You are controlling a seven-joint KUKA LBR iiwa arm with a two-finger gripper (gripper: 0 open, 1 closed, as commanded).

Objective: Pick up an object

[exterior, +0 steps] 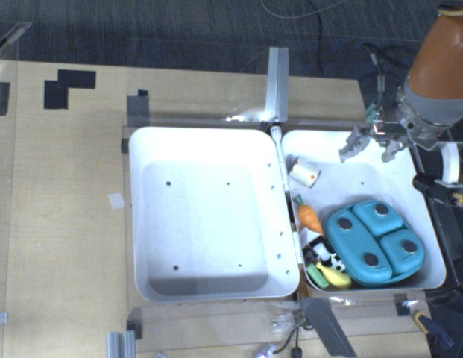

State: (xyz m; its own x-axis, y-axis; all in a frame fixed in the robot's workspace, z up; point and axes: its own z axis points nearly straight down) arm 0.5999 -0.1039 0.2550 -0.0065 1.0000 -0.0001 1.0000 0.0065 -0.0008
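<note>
You see two white bins side by side on the bench [60,222]. The left bin [205,215] has a bare white floor with a few small dark dots on it. The right bin [363,171] holds all the toys. A big blue toy [373,242] with round bumps and dark dots sits in the near right part of that bin. Just left of it lies an orange carrot [309,218], close to the wall between the bins. Below the carrot you see a small black and white toy [324,255], and a yellow banana [333,276] lies at the near edge, touching the blue toy. A small white cup [303,172] with an orange bit lies on its side near the far left corner of the right bin, apart from the other toys. The arm [438,58] comes in from the right, with its orange band up high. The gripper [371,146] hangs over the far part of the right bin, to the right of the white cup and above the blue toy in the picture. Its two fingers [353,145] are spread apart, and you see nothing between them. It touches no toy. A thin wire [306,4] loops on the dark floor beyond the bench.
</note>
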